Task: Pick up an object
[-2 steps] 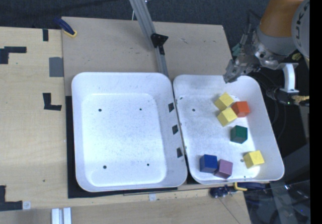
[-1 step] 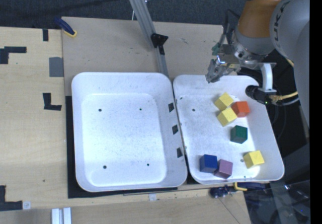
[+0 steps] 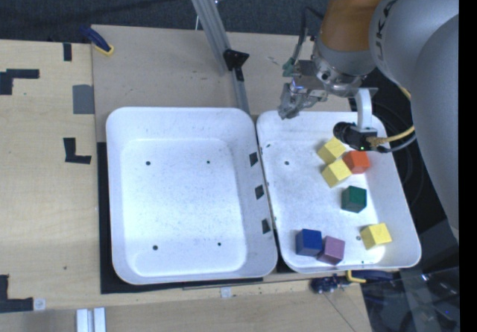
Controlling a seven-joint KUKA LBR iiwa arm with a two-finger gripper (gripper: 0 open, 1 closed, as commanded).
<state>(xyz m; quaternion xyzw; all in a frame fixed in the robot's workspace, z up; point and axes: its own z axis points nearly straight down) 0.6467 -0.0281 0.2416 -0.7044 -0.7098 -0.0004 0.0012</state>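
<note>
A grey KUKA arm (image 3: 417, 32) with an orange band above the wrist reaches in from the right, its hand (image 3: 289, 108) hanging over the upper left corner of the right-hand white bin (image 3: 298, 196), near the rim where the two bins meet. Whether the hand is apart or together cannot be told at this slant, and nothing shows between its tips.

The objects to choose from all lie in the right bin, well apart from the hand. Two yellow blocks (image 3: 335, 161) sit touching each other near the bin's upper right, with an orange block (image 3: 358, 162) just beside them. A dark green block (image 3: 354, 198) rests below that group, a third yellow block (image 3: 376, 235) lies near the lower right rim, and a blue block (image 3: 308, 241) and a purple block (image 3: 332, 249) sit side by side at the bottom edge. The left-hand bin (image 3: 127, 196) stands beside it on the wooden counter (image 3: 149, 69).

As the scene lies, the pick looks not yet begun: every block rests on the bin floor and none is lifted. Left to do, by this reading, is to bring the hand across to one block, lower over it, close, and raise it clear
</note>
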